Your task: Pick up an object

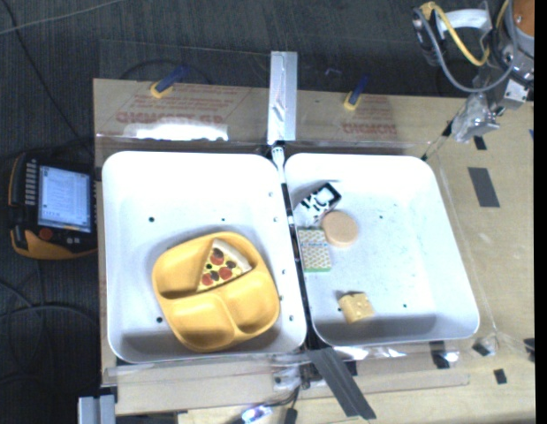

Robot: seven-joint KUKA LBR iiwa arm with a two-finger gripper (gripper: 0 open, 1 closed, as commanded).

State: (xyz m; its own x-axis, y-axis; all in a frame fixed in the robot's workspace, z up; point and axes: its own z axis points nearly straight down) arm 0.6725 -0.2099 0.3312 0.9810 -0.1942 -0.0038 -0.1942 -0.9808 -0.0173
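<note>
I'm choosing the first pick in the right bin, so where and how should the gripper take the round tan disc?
Judging by its pose, come straight down from above and close the fingers across the round tan disc's rim. It lies flat, so only its edge offers opposing sides. Set the fingers toward the far and near sides: the patterned sponge block sits close at its left and the black-and-white item just beyond.
</note>
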